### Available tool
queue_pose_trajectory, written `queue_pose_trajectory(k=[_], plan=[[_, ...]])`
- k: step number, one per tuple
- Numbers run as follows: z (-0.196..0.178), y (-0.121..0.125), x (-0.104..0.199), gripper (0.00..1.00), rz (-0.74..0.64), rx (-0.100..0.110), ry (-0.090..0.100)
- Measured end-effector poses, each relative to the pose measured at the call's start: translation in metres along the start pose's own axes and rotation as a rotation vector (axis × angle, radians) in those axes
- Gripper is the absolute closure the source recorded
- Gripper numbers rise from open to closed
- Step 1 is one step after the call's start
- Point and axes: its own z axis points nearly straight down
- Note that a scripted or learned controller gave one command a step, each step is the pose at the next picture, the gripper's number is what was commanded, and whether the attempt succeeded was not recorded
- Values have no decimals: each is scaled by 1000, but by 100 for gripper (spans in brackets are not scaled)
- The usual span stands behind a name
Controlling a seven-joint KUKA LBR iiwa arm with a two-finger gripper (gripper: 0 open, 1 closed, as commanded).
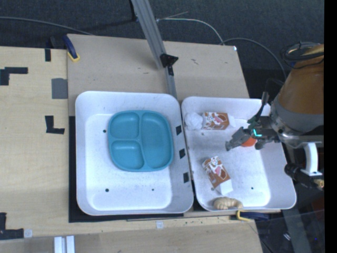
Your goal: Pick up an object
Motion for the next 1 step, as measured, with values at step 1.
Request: queue_pose_trajectory(k=[1], plan=[[58, -7, 8, 0, 0, 6, 1]])
